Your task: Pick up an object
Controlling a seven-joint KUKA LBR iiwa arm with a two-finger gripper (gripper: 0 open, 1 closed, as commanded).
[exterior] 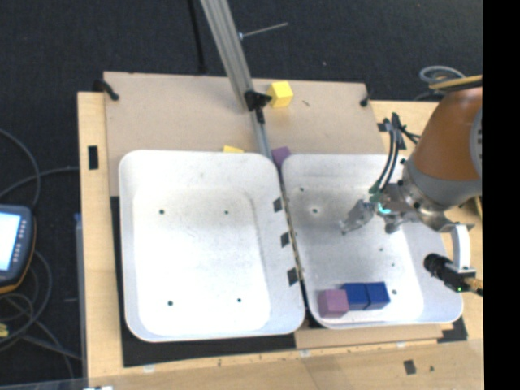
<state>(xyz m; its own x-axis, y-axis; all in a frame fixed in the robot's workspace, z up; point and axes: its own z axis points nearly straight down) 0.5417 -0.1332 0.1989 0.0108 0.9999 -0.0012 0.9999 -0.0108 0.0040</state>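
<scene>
Camera view: two white bins side by side, left bin (199, 242) bare of objects, right bin (325, 193) holding the candidates. Gripper (357, 216) hanging over the middle of the right bin, arm (447, 157) coming in from frame right, orange band visible above the wrist. Fingers too blurred and small to read: cannot tell how far open. Nothing visibly held between them.

Task objects: blue block (365, 295) and purple block (332, 302), touching or nearly so, at the lower edge of the right bin, lower centre-right of frame. Both well apart from the gripper, below it in frame.

Progress: judged as early, no pick done. Remaining: travel toward the lower bin edge, descend, close, lift.

Orientation: blue block looks like two cubes joined, or two cubes side by side; long axis roughly left-right in frame, along the bin's lower wall. Purple block near-cubic, no clear long axis. Closeness to the wall and to each other likely makes finger placement tight.

Outside the bins: yellow block (281, 94) on the board at top centre, small purple piece (280, 154) and yellow sliver (233, 149) by the bins' upper rims, metal rail (231, 47) slanting from the top.
</scene>
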